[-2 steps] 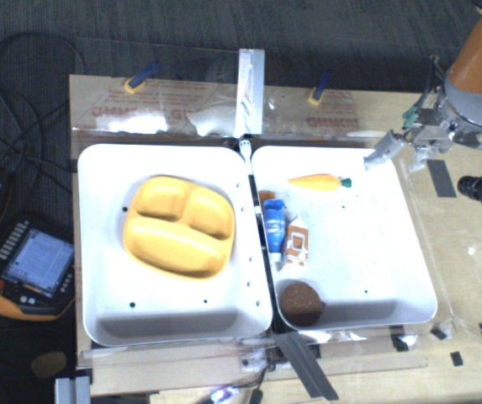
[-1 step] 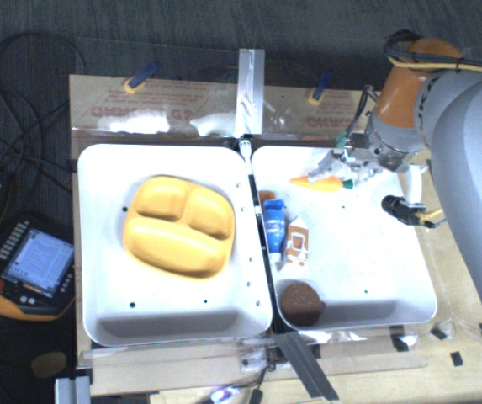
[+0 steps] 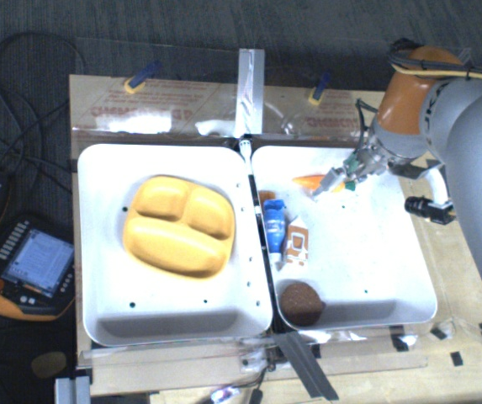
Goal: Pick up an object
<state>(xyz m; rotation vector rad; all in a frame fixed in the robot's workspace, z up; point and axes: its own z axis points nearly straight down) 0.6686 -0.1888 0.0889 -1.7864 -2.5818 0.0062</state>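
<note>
Objects for picking lie in both white bins on the worktop (image 3: 455, 310). Far left, off the worktop, two handheld control pendants (image 3: 30, 263) with screens rest on the dark floor among black cables. The left bin (image 3: 97, 310) holds one large yellow moulded piece (image 3: 179, 224), bulging in two lobes at its top, well apart from the bin walls. A metal strip (image 3: 250, 91) stands at the back where the two bins meet. In the right bin (image 3: 417, 301), close against the dividing wall, a blue tube-like item (image 3: 273, 225) lies lengthways, touching a small orange-and-white packet (image 3: 298, 244) on its right. Below them, in the near left corner, sits a dark brown ball (image 3: 299, 301). Farther back, an orange carrot-shaped piece (image 3: 309, 180) lies just beside the jaws (image 3: 333, 181), whose tips sit low over the bin's back part. The tips blur into that orange piece, so how wide the jaws stand, and whether they grip anything, cannot be told. The grey arm (image 3: 468, 141) with its orange band (image 3: 405, 99) is cut off at the right.
</note>
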